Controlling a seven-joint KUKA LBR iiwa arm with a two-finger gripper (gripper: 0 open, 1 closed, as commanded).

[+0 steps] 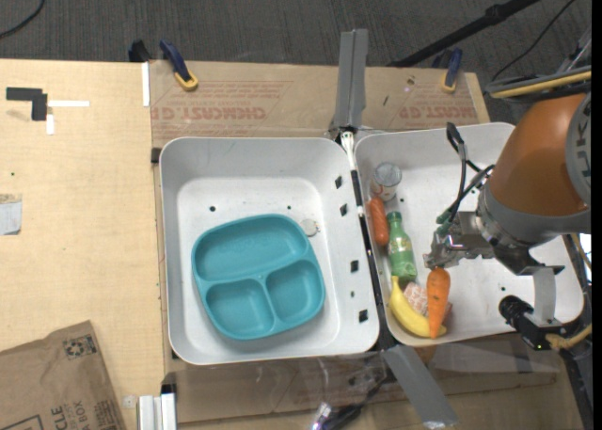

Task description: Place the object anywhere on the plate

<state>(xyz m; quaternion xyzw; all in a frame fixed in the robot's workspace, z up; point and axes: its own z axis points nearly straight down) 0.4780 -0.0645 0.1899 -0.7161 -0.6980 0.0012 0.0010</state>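
The gripper [442, 254] hovers over the carrot [437, 298]; whether its fingers are open, I cannot tell. Best grasp mid-carrot, then carry toward nine o'clock onto the teal plate [259, 273].

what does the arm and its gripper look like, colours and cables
The arm is a bulky rounded body, orange on top and grey below. Black cables loop beside it down to the wrist. The gripper is a small dark grey metal assembly.

overhead slanted view, both bins [179, 230]
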